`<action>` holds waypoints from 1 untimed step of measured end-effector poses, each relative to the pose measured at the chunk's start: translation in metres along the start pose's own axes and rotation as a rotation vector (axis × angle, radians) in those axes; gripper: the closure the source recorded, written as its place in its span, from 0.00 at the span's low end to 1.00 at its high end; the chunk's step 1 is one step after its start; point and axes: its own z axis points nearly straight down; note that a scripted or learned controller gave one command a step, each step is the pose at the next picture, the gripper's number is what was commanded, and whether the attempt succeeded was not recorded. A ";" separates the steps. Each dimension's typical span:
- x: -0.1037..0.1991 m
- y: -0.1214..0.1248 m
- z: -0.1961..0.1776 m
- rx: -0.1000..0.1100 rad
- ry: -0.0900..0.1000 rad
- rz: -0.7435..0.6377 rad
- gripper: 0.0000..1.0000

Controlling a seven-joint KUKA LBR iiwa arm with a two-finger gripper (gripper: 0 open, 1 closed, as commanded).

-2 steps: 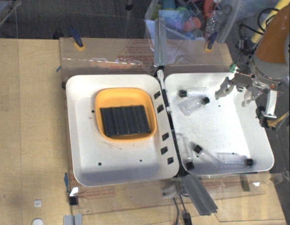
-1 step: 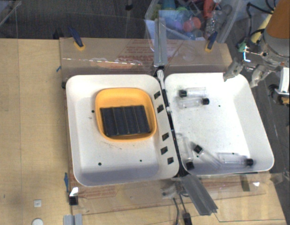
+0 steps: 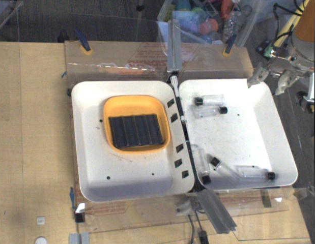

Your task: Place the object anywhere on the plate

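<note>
The gripper (image 3: 270,81) is up at the far right corner of the right bin (image 3: 259,131), hanging just past the rim, with its two fingers (image 3: 257,77) spread apart and nothing between them. Orange band of the arm (image 3: 305,19) is poking in at the top right.

The stuff to move is all in that right bin: clear plastic tubes with black caps. Two tubes (image 3: 210,105) lie side by side near the far end, a bit left of and nearer than the gripper, not touching it. Another tube (image 3: 254,173) lies along the near edge, well apart from the gripper, plus a couple more (image 3: 205,168) bunched against the divider.

The orange plate (image 3: 136,103) sits in the left bin (image 3: 91,151) with a black ribbed block (image 3: 136,130) lying flat on it.
</note>
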 end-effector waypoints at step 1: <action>-0.010 0.003 0.000 0.000 0.000 -0.029 0.00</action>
